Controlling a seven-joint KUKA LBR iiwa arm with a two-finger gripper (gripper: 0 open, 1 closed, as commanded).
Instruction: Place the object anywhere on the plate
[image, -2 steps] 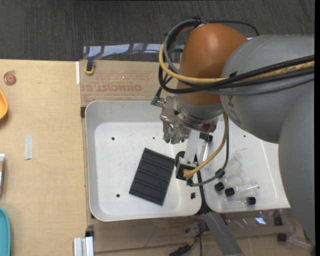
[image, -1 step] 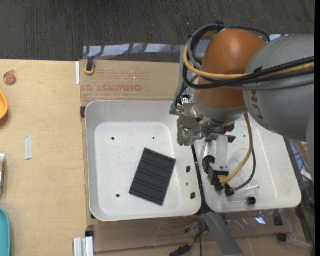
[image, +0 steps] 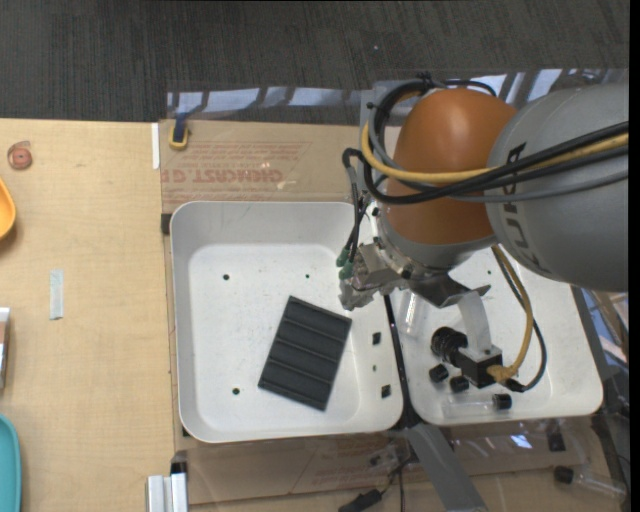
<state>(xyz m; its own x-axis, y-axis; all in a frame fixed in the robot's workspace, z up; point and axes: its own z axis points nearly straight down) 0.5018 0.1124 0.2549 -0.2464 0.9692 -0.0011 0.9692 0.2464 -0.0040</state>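
Black and ribbed, the flat rectangular plastic plate (image: 305, 352) lies tilted on the floor of the left shallow white bin (image: 200, 250), and we see the grey arm's gripper (image: 358, 290) just above its upper right corner, though we cannot tell its opening.

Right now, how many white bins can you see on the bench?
2. The left bin holds a dark ribbed block; the right bin sits beside it, largely covered by the arm.
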